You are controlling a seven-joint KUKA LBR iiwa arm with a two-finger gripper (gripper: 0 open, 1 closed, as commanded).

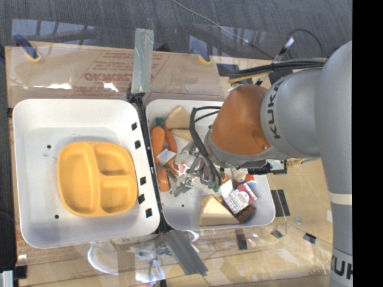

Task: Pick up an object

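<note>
While the arm's orange band [239, 121] hides much of the right bin [263, 211], the gripper [194, 172] sits low among cluttered objects [218, 211] there; its grasp cannot be told.

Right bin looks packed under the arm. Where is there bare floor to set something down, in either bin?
Left bin: a bare white margin runs all round the yellow divided tray, widest above it. Right bin: a small bare patch at the bottom-left corner, beside the tan wedge. It is crowded between the sausages and the gripper.
</note>
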